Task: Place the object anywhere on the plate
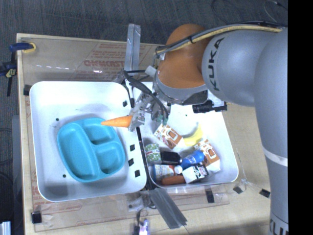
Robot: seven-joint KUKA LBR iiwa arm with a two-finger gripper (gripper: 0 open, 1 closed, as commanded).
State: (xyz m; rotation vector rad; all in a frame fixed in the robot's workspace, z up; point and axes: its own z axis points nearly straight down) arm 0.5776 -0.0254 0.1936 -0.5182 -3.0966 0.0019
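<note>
Carrot carried over the plate's rim.

The carrot (116, 122) is seen pinched at its thick end by the gripper (135, 117), its tip above the blue plate (91, 150) in the left bin (44, 102). A release over a compartment is judged to be called for next.

The hand (138, 114) grips a carrot (116, 122) over the blue plate's (78, 153) edge.

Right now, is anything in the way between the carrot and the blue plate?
Nothing visible blocks it. The carrot is at the gripper, its pointed end already over the top edge of the blue plate in the left bin. The plate's compartments look bare.
</note>
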